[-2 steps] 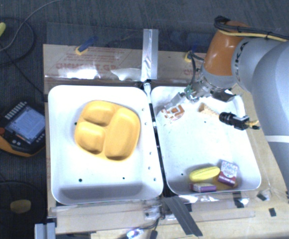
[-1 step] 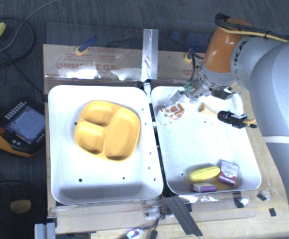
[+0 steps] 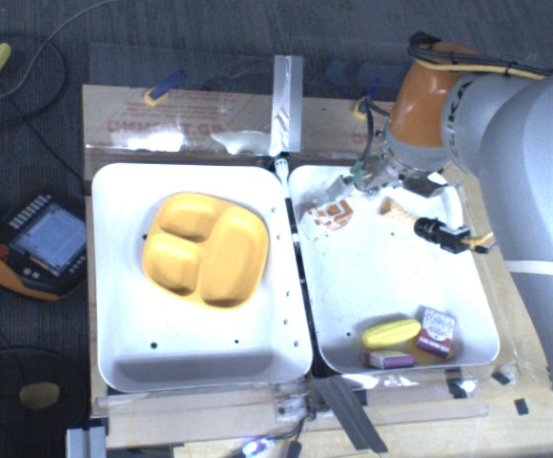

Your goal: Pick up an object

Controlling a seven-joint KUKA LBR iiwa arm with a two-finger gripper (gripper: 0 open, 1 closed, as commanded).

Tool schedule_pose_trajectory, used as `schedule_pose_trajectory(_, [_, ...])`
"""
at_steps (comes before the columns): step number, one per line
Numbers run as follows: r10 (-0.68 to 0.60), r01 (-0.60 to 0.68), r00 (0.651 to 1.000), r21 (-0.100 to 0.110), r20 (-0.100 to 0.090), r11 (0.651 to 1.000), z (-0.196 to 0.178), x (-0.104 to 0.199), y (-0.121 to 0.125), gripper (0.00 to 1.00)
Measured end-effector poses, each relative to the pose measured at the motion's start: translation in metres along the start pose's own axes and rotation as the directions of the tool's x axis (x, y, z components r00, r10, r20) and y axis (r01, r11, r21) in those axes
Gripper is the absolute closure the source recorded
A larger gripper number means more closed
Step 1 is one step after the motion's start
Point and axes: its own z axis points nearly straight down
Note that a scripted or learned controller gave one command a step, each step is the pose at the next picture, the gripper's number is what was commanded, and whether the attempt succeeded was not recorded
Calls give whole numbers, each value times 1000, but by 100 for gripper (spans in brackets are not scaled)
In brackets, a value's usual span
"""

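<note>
My gripper (image 3: pixel 364 172) hangs below the orange band of the arm, over the far edge of the right bin (image 3: pixel 467 294). Just left of and below it lies a small orange-and-white packet (image 3: pixel 332 216). A small tan piece (image 3: pixel 397 209) rests to the gripper's right. At the near side of this bin a yellow lemon-shaped object (image 3: pixel 391 333) lies beside a maroon-and-white box (image 3: pixel 437 331), with a pink block (image 3: pixel 389 359) in front of them. A big yellow lumpy form (image 3: pixel 205 248) sits in the left bin (image 3: pixel 124 351).
The grey arm (image 3: pixel 515 151) covers the right bin's far right corner, and a black fitting (image 3: pixel 443 233) juts from it over the bin. A metal divider strip (image 3: pixel 287 113) stands behind the bins. A handheld controller (image 3: pixel 38 246) lies on the floor at left.
</note>
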Motion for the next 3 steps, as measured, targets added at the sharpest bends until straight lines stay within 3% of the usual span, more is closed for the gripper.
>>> schedule_pose_trajectory(1, [-39,40,999,43,-21,998,-80,32,14,0])
schedule_pose_trajectory(2, [-28,28,1000,19,-13,999,-9,11,11,0])
schedule_pose_trajectory(3, [-79,79,997,10,-17,997,-1,7,7,0])
